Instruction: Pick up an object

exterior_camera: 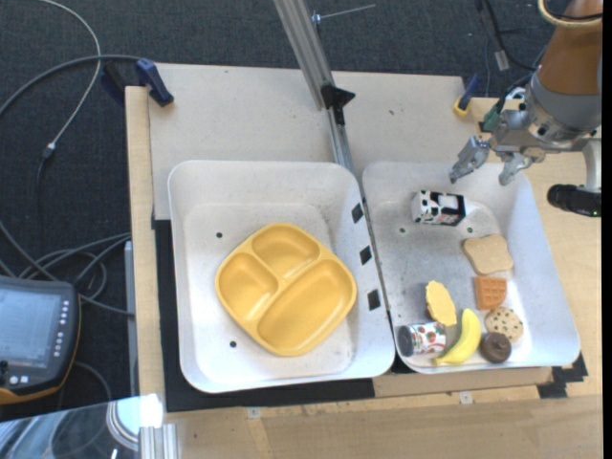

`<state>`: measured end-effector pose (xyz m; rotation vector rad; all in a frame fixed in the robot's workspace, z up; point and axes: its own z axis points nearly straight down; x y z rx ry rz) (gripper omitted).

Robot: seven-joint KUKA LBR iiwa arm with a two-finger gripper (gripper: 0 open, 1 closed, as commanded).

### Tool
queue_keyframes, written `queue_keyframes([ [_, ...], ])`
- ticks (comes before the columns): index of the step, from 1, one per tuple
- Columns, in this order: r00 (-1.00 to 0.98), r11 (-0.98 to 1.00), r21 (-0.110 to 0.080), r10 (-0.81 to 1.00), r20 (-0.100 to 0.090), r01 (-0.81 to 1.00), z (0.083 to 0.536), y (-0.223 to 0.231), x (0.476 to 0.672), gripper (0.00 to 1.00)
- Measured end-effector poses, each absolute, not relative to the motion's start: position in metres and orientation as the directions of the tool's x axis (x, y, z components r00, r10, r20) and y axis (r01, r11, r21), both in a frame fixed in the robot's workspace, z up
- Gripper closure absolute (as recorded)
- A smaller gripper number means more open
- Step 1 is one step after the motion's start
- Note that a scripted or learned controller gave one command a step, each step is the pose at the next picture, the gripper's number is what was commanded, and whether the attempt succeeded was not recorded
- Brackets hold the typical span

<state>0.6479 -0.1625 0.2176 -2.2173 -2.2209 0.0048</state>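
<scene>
Two white bins sit side by side on the pale surface (249,113). Left bin (191,199) holds a yellow divided plate (285,288). Right bin (540,266) holds a black-and-white carton (439,207), toast (489,253), a banana (462,338), a can (422,338) and a donut (494,348). Fingers (490,162) hang spread apart, holding nothing, above the bin's far edge near the carton.

We found no legible text, label, brand, number or sign anywhere in the camera view. The small can (422,338), at about five o'clock in the frame, carried a red-and-white wrapper, and the carton (439,207), at about three o'clock, bore black-and-white patches; lettering on both was too small to read.
</scene>
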Motion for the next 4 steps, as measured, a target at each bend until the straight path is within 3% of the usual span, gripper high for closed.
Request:
queue_keyframes([
  [1,-0.004,0.004,0.000,1.000,-0.001,1.000,0.230,-0.162,0.649,1.00],
  [2,-0.001,0.001,-0.012,1.000,0.004,1.000,0.134,-0.123,0.605,1.00],
  [3,0.000,0.000,-0.001,1.000,0.001,1.000,0.139,-0.125,0.608,0.00],
  [4,0.000,0.000,0.003,1.000,0.002,1.000,0.150,-0.125,0.609,1.00],
])
